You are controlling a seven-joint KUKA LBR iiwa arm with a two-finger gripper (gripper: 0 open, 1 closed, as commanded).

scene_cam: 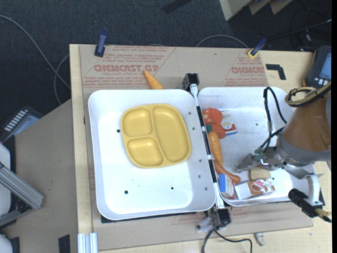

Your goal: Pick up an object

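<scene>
The right bin (247,96) holds several small objects. A red toy (211,117) and a white printed card (227,124) lie at its far left. An orange carrot (214,146) lies along the left wall, with an orange curved piece (227,174) below it. A white and red packet (259,187) and a blue and white box (225,185) rest at the near edge. My gripper (256,164) reaches in from the right and hangs low over a small tan block (259,173) in the bin's near right part. The arm's orange band (305,133) is above it.
The left bin (105,183) carries a yellow divided plate (156,135). Another carrot (153,81) lies on the bench behind the left bin. A black cable (269,112) loops over the right bin beside the arm. Clamps sit between the bins at front and back.
</scene>
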